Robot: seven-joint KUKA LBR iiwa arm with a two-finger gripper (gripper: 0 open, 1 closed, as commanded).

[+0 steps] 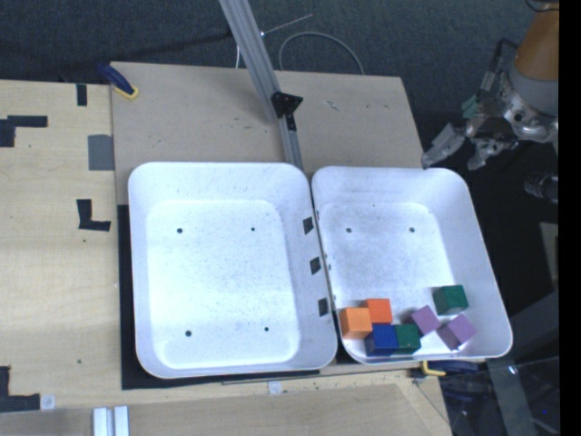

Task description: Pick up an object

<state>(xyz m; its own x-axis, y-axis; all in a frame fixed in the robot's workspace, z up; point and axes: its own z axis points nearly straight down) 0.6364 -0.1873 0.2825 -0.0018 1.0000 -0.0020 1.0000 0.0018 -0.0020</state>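
The robot's grey arm with its orange band [542,48] showed as a rounded, barrel-like body, the orange section smooth and matte above a pale grey metallic wrist ring. Below that ring sat the dark two-finger gripper [461,150], a cluttered assembly of black and grey parts with small teal-green touches near its mount. Its light grey fingers [440,145] were slim and angular. Thin dark cables ran alongside the wrist.

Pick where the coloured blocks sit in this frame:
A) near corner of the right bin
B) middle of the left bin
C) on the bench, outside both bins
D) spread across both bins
A: the blocks cluster in the right bin's near corner.
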